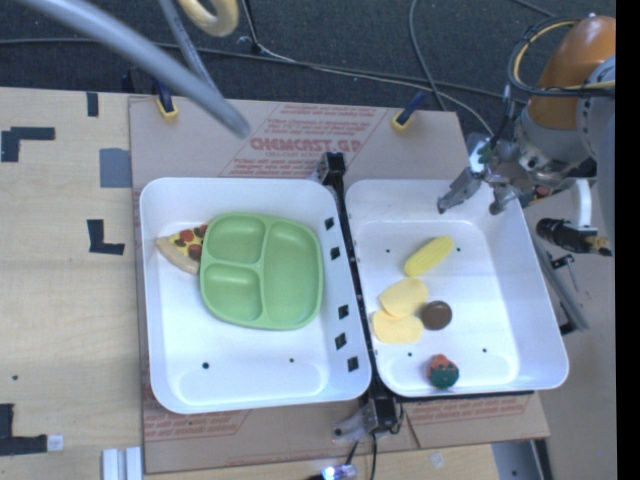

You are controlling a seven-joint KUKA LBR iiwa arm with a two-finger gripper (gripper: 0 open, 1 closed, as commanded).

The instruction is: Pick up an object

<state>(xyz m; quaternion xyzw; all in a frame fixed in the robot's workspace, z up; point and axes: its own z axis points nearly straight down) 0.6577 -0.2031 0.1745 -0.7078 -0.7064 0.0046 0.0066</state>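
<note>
Your table (60,298) carries a cardboard sheet (300,133), and on it two white bins sit side by side, touching along the middle. The left bin (170,368) holds a green divided plate (262,270), with a pizza slice toy (183,247) tucked partly under the plate's left edge. The right bin (520,338) holds your pickable pieces: a yellow oblong piece (429,255) near the middle, two pale yellow discs (400,311) overlapping just below it, a brown round piece (435,315) touching the discs' right side, and a small red and green piece (443,372) near the front wall. The arm (570,78) reaches in from the right. Its gripper (478,196) hovers over the right bin's far right corner, well apart from every piece. You see the jaws spread wide with nothing between them.
</note>
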